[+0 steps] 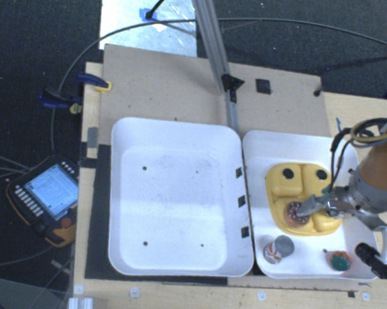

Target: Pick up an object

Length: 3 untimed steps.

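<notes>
Two bins [182,132] touch; gripper [308,207] over yellow toy [299,183].

Bins [170,263] smooth white plastic; bench [166,87] matt tan board; yellow toy [299,183] glossy plastic.

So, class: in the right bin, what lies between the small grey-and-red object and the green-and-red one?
In the camera view, bare white bin floor separates the grey-and-red object from the green-and-red object.

I read this as a robotics lab: teach pendant [47,197] lying on dark carpet [36,29], loose cables [72,79], clamps [92,81] on a board-topped bench [172,88], tripod legs [385,39] at top right.
</notes>
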Each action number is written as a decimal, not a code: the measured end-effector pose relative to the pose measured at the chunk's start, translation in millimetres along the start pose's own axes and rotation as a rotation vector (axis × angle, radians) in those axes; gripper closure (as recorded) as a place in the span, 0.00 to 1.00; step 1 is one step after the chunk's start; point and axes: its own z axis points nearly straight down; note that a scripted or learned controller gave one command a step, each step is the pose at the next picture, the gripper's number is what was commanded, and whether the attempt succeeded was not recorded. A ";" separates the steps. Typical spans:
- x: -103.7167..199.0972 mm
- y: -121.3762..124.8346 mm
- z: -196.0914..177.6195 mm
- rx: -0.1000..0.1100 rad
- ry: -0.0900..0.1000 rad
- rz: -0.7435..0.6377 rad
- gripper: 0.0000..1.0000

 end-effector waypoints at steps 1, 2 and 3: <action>4.0 3.3 -11.7 -0.006 0.009 -0.003 1.00; -3.5 9.7 -58.8 0.008 0.001 0.001 1.00; -3.8 11.9 -98.0 0.008 0.002 0.000 1.00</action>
